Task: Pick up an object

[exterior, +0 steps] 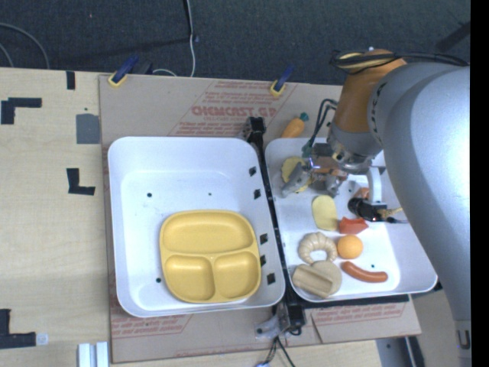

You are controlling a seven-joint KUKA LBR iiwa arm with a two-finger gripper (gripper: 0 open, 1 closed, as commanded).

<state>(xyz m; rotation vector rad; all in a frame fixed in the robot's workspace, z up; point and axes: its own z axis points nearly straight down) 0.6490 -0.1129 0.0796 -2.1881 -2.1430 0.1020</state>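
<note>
My gripper (315,179) is low over the back of the right bin (412,277), with its fingers apart and nothing visibly between them. A yellow banana-like piece (290,167) lies just to its left, close to one fingertip (295,185). Just in front of the gripper lies a pale yellow piece (325,212). An orange carrot (293,127) rests at the bin's back edge. Nearer the front are a small red piece (353,225), a croissant (316,245), an orange ball (349,247), a sausage (364,272) and a bread roll (316,280).
The left bin (130,182) holds a yellow divided plate (211,254) in its front half. The ridge between the two bins (269,205) runs just left of the gripper. The arm's big grey body (435,151) covers the right bin's right side.
</note>
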